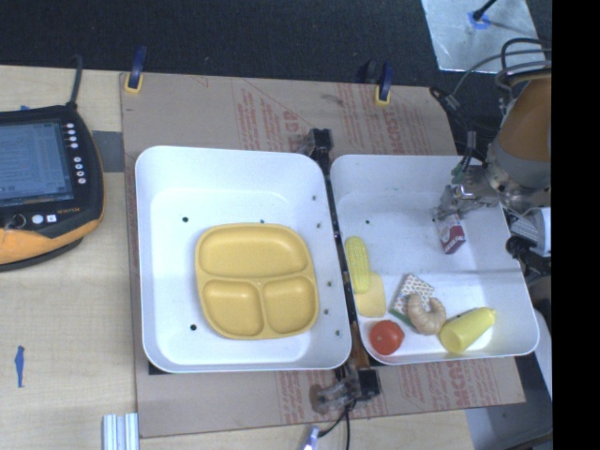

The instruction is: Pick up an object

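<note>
Red-white small pack [453,238] w/ long axis upright-ish, just under fingers [457,204] in right bin [375,181]; finger state unclear.

A single fixed camera hangs above the bench and looks down at a slant on the left bin [169,251], which sits near the frame's centre. The right bin [394,186] lies just beside it toward the view's right, a handheld control pad [42,181] to its left. The vantage is far enough that both bins show whole, with dark floor [234,12] beyond them.
</note>
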Available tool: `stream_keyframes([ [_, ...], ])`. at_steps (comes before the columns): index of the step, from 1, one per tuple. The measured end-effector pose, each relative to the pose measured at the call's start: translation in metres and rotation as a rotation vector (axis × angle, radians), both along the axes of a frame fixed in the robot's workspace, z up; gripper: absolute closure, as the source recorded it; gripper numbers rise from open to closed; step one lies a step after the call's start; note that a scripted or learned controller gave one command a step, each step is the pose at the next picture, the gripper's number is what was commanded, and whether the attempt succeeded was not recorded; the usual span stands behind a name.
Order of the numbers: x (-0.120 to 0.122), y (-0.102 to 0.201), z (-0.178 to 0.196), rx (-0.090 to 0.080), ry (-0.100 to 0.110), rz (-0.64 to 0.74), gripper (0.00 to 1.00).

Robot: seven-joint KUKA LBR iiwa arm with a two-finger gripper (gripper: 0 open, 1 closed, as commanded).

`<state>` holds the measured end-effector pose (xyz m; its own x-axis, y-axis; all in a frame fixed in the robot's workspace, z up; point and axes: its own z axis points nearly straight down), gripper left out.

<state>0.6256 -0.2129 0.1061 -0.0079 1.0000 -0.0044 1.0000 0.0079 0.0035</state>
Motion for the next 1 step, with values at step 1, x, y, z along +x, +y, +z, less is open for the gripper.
stream_keyframes([
  [1, -0.0724, 0.0513, 0.0735, 0.005, 0.006, -0.002, 1.0],
])
